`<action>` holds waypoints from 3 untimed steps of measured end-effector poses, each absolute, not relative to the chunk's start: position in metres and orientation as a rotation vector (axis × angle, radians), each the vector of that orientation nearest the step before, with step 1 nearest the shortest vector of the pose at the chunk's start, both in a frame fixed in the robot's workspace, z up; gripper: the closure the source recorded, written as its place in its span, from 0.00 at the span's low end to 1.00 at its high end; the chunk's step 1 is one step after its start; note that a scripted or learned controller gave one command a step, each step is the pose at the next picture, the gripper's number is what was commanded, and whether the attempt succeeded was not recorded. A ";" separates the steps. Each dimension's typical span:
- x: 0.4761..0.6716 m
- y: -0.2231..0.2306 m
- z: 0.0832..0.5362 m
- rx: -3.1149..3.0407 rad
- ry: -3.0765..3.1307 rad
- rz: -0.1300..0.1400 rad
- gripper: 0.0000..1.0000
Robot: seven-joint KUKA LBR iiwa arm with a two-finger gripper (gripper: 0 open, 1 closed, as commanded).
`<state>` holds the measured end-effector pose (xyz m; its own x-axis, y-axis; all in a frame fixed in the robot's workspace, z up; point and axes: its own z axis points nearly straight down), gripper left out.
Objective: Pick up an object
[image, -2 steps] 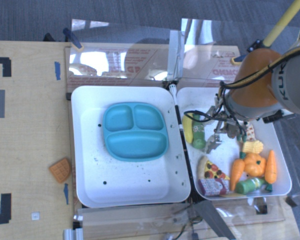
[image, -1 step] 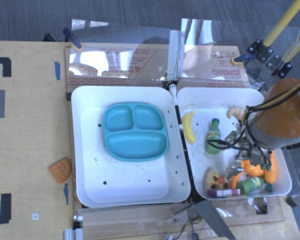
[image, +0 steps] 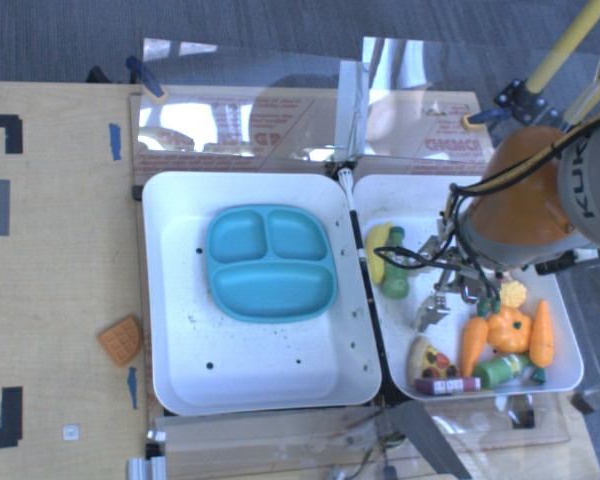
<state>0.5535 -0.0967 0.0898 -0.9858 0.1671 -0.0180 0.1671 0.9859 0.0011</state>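
The right bin (image: 412,204) holds several toy foods. A yellow banana (image: 377,247) and a green piece (image: 394,279) lie at its left side. Two orange carrots (image: 473,343) (image: 542,333), an orange pepper (image: 509,330), a yellow corn piece (image: 514,293), a green item (image: 500,371) and a pizza slice (image: 425,358) crowd its near right corner. My gripper (image: 432,311) hangs low over the bin floor between the banana group and the carrots, just above the pizza slice. Nothing visible is held in it. Cables and the orange wrist band hide part of it.
The left bin (image: 170,368) holds a blue divided plate (image: 270,263). A small brown waffle-like piece (image: 121,339) lies on the bench left of the bins. A dark red marker-like stick (image: 445,386) lies along the right bin's near wall.
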 end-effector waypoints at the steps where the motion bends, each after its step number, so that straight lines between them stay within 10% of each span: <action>1: 0.484 -0.145 0.090 0.056 3.125 -0.005 0.00; 3: 0.598 -0.105 0.089 0.480 3.092 0.002 0.00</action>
<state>0.5981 -0.1049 0.0891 -0.9529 0.3030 -0.0119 0.3030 0.9530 0.0028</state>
